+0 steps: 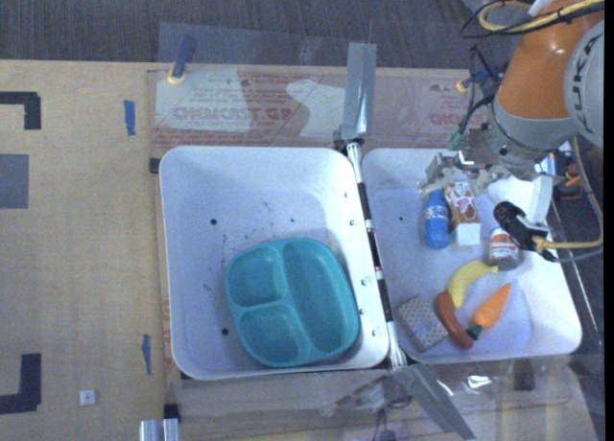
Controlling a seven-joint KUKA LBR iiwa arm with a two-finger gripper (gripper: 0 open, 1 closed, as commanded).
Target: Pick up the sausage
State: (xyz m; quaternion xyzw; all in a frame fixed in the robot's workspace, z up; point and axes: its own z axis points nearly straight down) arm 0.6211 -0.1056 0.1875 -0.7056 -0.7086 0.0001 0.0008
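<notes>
Camera view: right bin (pixel 566 329)
Sausage (pixel 454 319): lies diagonal, upper-left to lower-right (beside carrot (pixel 491 306))
Gripper (pixel 467 169): jaw state unclear

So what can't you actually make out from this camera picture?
- Gripper: in the camera view the wrist above covers it, so whether its fingers are open or shut is unclear.
- Small carton beside the blue bottle: too blurred to read its label.
- Sausage: its far end runs under the carrot.
- Arm: cut off by the picture's top right edge.

sausage (pixel 454 319) hemmed by carrot (pixel 491 306), sponge (pixel 420 321)
</notes>
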